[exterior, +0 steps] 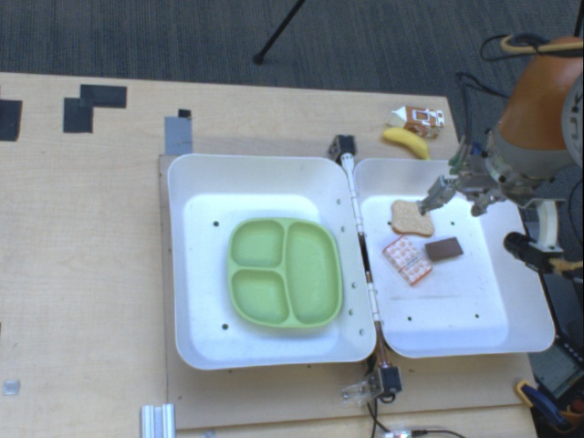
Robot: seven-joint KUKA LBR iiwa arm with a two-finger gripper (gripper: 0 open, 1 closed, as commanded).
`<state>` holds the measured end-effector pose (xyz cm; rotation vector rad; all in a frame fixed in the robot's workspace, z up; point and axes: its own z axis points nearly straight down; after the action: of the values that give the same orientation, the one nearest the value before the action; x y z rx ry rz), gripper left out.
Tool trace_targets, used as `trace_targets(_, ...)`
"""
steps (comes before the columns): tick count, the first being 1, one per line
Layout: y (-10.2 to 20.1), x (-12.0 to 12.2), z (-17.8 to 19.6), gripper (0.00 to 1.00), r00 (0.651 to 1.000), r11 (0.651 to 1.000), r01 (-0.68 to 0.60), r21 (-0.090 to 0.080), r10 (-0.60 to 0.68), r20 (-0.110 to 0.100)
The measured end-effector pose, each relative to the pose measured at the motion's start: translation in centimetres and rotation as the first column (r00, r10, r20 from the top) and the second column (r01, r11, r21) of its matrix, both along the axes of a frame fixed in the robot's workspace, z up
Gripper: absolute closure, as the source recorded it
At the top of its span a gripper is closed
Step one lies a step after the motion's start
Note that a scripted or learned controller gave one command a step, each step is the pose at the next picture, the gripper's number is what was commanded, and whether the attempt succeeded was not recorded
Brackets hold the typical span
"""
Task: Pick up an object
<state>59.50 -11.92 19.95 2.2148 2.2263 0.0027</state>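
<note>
- Camera view: two shallow white bins are seen side by side on the wooden bench; the left bin (182,245) bears a light green plastic divided plate (285,273)
- On the floor of the right bin (511,318) three loose items are clustered: a tan slice of toy bread (411,218), a dark brown flat rectangular block (443,250) and a small red-and-white patterned packet (407,260)
- The two-finger gripper (459,194) is seen above the upper part of the right bin, just right of the bread; the fingers appear spread, with nothing between them
- A yellow toy banana (406,140) is left outside the bins, on the bench
- The bread is judged the nearest target; a centred descent is advised, so that the thin slice is straddled across its narrow width and the neighbouring packet is not pushed
</note>
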Motion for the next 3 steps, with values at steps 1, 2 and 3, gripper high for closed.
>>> trace_targets(1, 2.6, -8.0, -11.3, 0.0, 1.0, 1.0, 0.003, 0.001, -0.003, 0.002)
trace_targets(2, 2.6, -7.8, -10.1, 1.0, 1.0, 1.0, 0.002, 0.0, -0.002, 0.009)
trace_targets(3, 2.6, -7.8, -10.2, 0.0, 1.0, 1.0, 0.002, 0.0, -0.002, 0.008)
